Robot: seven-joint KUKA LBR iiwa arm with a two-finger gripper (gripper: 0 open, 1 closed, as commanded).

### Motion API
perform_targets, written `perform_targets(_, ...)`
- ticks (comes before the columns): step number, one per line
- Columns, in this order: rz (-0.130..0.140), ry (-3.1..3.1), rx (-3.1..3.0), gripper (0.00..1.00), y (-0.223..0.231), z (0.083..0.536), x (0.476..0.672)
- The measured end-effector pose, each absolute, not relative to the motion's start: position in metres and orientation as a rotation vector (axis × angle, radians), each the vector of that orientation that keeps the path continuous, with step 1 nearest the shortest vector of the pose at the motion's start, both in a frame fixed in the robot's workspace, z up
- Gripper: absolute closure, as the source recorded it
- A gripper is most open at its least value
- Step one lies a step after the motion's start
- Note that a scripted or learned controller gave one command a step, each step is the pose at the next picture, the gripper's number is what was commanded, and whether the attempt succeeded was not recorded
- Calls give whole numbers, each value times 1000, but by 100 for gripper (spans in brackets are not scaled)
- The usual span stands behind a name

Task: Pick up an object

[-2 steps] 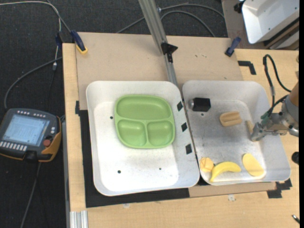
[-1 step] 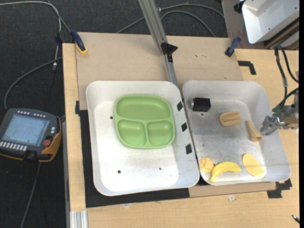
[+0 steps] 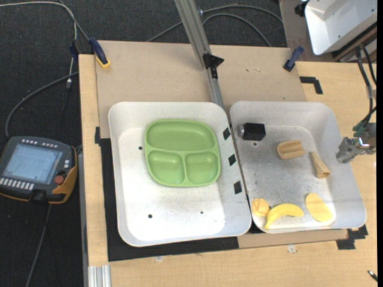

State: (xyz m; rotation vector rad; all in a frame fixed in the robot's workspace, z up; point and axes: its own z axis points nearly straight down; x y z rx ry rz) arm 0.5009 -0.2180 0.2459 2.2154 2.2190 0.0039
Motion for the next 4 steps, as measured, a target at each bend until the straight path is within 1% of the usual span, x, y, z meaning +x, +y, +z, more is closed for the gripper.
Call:
perform_targets(1,5,2228,2213,100,-168,254,509)
perform_targets(2,4,2230,2213,100,-107,256,521)
perform_targets(3,5,2231,2213,100,-51,258,538)
perform_targets(4,-1,2231,2217,100,8,243,540)
